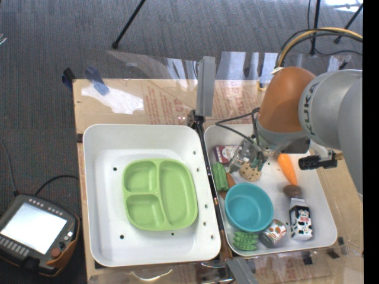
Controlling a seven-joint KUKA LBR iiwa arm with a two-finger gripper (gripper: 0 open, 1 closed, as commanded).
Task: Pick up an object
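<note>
The gripper (pixel 249 160) hangs low over the right bin (pixel 327 218), just above a blue bowl (pixel 249 207).

Bright, even overhead light, soft shadows only. Glare washes out the clear plastic sheet (pixel 177 70) behind the bins and the top edge near the tripod legs (pixel 133 16). Overall slightly soft, low-res; small items blurry.

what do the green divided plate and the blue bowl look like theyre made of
The green three-compartment plate looks like moulded plastic with a matte finish: even colour, soft rounded dividers, no bright glare. The teal-blue round bowl also looks like plastic, smooth and slightly satin, with uniform colour and a thick rounded rim. Neither can be confirmed by look alone.
</note>
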